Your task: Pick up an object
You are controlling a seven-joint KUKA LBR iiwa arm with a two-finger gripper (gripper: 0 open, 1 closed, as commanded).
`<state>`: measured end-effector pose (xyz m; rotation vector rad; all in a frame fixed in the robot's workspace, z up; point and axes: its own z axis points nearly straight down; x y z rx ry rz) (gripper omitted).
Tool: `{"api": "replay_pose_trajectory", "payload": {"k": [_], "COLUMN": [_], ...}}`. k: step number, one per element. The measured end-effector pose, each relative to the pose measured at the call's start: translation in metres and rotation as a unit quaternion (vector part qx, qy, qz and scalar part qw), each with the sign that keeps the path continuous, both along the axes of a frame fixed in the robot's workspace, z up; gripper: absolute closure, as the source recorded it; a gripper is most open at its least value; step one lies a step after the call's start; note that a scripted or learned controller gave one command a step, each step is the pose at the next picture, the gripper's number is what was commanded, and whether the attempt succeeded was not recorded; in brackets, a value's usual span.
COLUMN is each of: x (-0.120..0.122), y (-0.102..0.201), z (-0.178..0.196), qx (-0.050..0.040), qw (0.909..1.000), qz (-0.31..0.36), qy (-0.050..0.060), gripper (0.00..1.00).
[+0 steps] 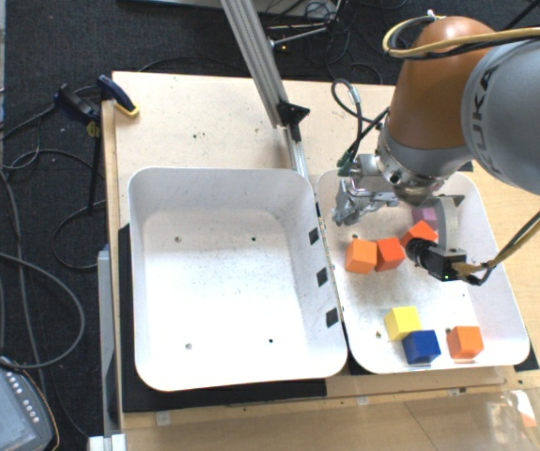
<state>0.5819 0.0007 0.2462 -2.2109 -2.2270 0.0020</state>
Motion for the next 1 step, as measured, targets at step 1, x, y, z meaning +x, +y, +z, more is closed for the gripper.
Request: {"api": "replay_pose_trajectory", "payload": {"k": [1], "x": [-0.0199], "y": [0.0520], "z": [0.0063], "qx": [0.0003], "qw": [1.0000], "qz": [0.001], "qy": [-0.001], "gripper": [1.00]}}
